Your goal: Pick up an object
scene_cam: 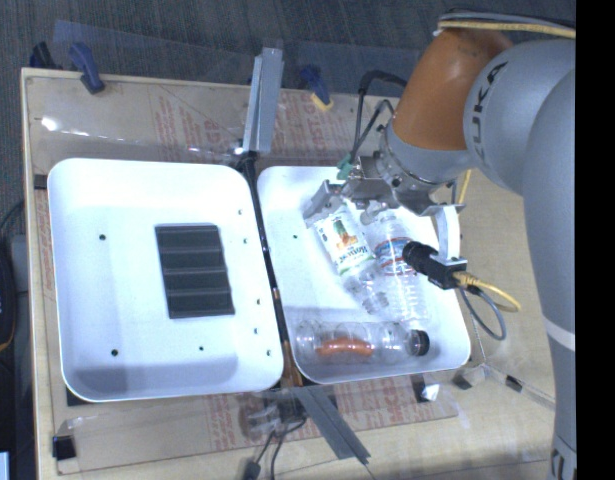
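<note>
The right bin [287, 228] holds three clear plastic bottles. One with a white and green label [344, 243] lies slanted near the bin's middle. A second, with a blue and red label [398, 268], lies to its right. The third [355, 346] lies along the bin's front wall, with something orange inside and a dark cap at its right end. My gripper [345, 194] is low over the bin's back part, right at the upper end of the green-labelled bottle. The wrist hides how it meets that bottle.
The left bin [97, 198] has a black ridged block [194, 270] in its middle. A metal bar [261, 103] stands between the bins at the back. A black and yellow cable [457, 273] hangs off the wrist over the right bin's right edge.
</note>
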Controlling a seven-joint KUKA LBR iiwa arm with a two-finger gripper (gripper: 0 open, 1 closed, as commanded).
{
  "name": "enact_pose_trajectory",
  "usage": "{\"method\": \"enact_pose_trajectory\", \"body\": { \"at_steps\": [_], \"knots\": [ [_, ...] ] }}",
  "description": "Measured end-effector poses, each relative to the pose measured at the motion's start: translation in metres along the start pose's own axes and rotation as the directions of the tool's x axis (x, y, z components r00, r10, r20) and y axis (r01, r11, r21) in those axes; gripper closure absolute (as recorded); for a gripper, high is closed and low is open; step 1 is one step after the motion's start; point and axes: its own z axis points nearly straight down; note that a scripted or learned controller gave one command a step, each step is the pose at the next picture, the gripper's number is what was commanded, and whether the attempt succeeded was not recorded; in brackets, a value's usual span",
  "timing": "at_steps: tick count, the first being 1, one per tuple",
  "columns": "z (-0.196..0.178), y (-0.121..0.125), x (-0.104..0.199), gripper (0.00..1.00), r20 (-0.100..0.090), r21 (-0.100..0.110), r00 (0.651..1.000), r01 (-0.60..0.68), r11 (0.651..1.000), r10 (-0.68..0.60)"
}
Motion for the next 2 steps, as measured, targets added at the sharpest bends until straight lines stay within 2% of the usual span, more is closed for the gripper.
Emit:
{"method": "enact_pose_trajectory", "body": {
  "at_steps": [1, 2],
  "knots": [
    [0.093, 0.007, -0.059, 0.00, 0.001, -0.002, 0.991, 0.137, 0.991, -0.137],
    [0.146, 0.003, -0.039, 0.00, 0.001, -0.002, 0.974, 0.227, 0.974, -0.227]
  ]
}}
